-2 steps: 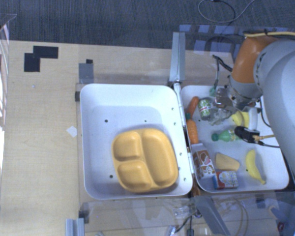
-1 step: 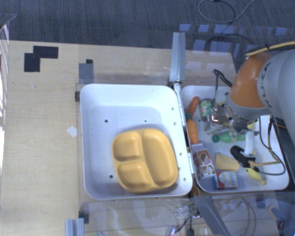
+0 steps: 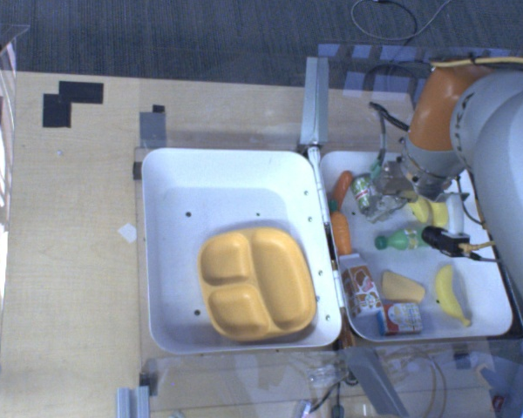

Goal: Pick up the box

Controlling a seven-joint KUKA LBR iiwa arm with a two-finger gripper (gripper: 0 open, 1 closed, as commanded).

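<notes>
You'll find a yellow divided tray (image 3: 257, 281) in the left bin (image 3: 170, 198). In the right bin (image 3: 497, 320), the box (image 3: 362, 290) lies near the lower left corner, below a carrot (image 3: 341, 232). The tool (image 3: 385, 190) hangs at upper centre over a can (image 3: 363, 192); its grip state can't be judged.

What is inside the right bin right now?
Inside the right bin: the box, a banana, a green bottle, carrots and a can. The arm covers the bin's far right corner.
</notes>
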